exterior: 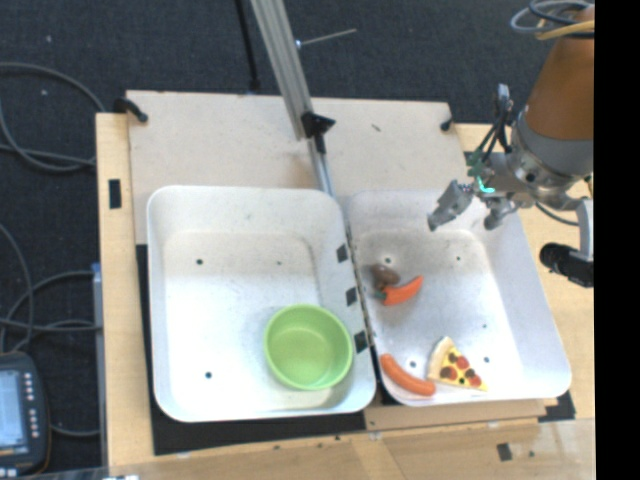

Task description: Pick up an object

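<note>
Pizza slice (457, 364) lies nearest; our gripper (470, 205) hovers with fingers spread, empty, and must descend toward the carrot (403, 290).

Two white bins (180, 268) (520, 298) are counted on the worktop (220, 138), along with one green bowl (308, 346), two orange sausage-like pieces (403, 290) (407, 376), one small brown item (384, 273) and one pizza slice (456, 365).

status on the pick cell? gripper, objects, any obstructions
Gripper open, over right bin's far corner, holding nothing. Carrot, hot dog, pizza slice lie in that bin. Green bowl in left bin, not obstructing.
</note>
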`<state>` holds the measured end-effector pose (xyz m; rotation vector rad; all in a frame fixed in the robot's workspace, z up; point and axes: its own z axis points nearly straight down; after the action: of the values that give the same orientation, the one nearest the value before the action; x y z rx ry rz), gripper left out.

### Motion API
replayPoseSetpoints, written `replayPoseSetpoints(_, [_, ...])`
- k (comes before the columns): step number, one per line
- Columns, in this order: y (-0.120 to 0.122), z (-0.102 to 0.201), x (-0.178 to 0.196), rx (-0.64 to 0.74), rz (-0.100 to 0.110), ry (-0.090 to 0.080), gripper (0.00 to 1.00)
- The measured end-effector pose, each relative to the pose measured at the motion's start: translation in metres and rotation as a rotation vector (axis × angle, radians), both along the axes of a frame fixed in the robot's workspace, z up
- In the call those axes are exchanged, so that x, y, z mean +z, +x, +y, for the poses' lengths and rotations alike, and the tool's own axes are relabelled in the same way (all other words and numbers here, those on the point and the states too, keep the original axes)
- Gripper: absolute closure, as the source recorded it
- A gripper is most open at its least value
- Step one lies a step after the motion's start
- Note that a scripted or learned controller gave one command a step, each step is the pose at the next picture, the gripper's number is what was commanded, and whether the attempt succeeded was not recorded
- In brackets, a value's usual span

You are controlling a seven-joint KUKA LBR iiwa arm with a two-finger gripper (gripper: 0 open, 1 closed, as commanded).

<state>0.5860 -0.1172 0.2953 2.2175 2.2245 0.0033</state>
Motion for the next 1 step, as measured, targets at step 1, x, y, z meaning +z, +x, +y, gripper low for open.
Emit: replayPoseSetpoints(1, [0.0071,-0.0054,-0.0588,-0.005,0.006,-0.003,0.0])
